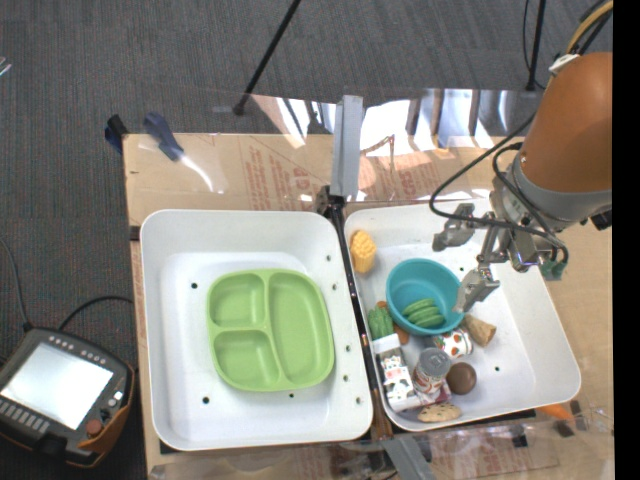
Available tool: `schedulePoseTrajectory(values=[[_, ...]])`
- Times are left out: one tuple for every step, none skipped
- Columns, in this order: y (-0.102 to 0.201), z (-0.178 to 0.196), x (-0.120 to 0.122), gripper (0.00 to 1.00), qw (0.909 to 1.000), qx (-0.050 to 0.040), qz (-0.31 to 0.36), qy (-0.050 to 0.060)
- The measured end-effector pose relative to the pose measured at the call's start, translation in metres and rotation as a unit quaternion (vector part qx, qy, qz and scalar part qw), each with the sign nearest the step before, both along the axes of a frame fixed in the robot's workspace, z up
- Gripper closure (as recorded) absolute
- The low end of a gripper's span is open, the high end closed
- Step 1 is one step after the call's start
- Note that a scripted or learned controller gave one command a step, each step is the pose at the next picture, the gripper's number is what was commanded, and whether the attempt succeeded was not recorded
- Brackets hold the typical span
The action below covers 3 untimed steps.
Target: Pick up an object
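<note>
Teal bowl [424, 294] holding green pods [425, 313] sits beside the gripper [478, 290], whose grasp I cannot tell.

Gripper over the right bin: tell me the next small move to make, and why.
Probably lower the gripper straight down a little, then close. It hangs at the right rim of the teal bowl, with nothing seen between its fingers. The bowl, with a green pod inside, is the nearest thing, while the can and brown ball lie further toward the bin's near edge.
</note>
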<state>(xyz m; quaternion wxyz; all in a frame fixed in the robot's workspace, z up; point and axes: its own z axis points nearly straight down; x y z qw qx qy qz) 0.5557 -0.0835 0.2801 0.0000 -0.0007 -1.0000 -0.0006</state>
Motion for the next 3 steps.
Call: schedulePoseTrajectory(values=[[-0.014, -0.142, -0.011, 0.0, 0.9981, -0.0003, -0.062, -0.003], [-0.019, -0.186, -0.009, 0.0, 0.9935, -0.0005, -0.113, -0.01], [-0.025, -0.185, -0.021, 0.0, 0.9877, 0.0023, -0.156, -0.014]])
